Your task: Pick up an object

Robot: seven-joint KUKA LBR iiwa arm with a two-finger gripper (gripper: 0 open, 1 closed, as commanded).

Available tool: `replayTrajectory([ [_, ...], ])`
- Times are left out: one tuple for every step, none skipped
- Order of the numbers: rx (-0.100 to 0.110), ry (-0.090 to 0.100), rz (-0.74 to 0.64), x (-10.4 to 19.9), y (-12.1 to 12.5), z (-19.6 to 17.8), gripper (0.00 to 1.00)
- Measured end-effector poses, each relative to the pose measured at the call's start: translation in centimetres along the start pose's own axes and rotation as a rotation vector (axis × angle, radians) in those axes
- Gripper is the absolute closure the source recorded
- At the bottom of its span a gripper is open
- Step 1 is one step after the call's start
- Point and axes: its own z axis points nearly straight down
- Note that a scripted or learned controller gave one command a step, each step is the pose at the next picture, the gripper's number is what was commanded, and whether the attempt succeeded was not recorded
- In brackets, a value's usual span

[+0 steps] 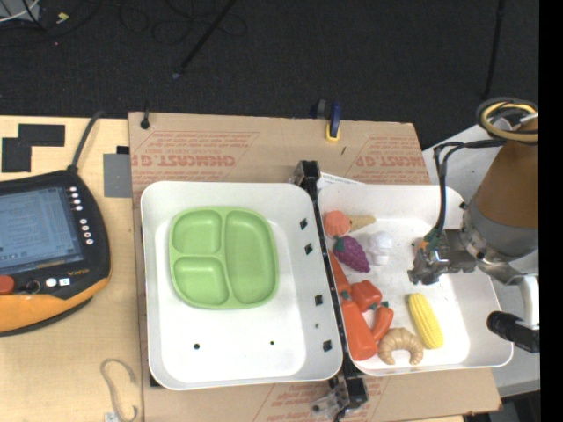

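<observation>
Camera view, from the left: a black and orange handheld controller (44, 244) with a lit screen lies on the worktop (97, 148), its cable running back toward the dark floor. Next comes a cardboard sheet (264, 152) with red print, and on it sit the two shallow white bins, side by side and touching along a black clamp strip.

The left bin (229, 350) holds a green divided plate (223, 258) with three compartments, lying flat in the bin's upper half.

The right bin (466, 350) carries the toy food. Along its left wall, top to bottom: an orange-pink piece with a pale cone (345, 223), a purple grape cluster (353, 253), a small pale translucent lump (382, 246) just beside the grapes, then a red pepper (366, 294) and an orange carrot (356, 323) touching one another. At the near edge lies a tan croissant (401, 345), with a yellow corn cob (426, 320) just beside it, tilted slightly.

The gripper (426, 266) hangs over the right half of that bin, above and just right of the corn cob, apart from the grapes. Nothing shows between the jaws; how far they are parted I cannot tell, as the dark mechanism blurs together. Behind it, the grey arm with its orange band (510, 183) fills the right side.
</observation>
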Motion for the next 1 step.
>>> replayTrajectory([
  [-0.002, -0.001, -0.001, 4.81, 0.3, -1.34, 1.0],
])
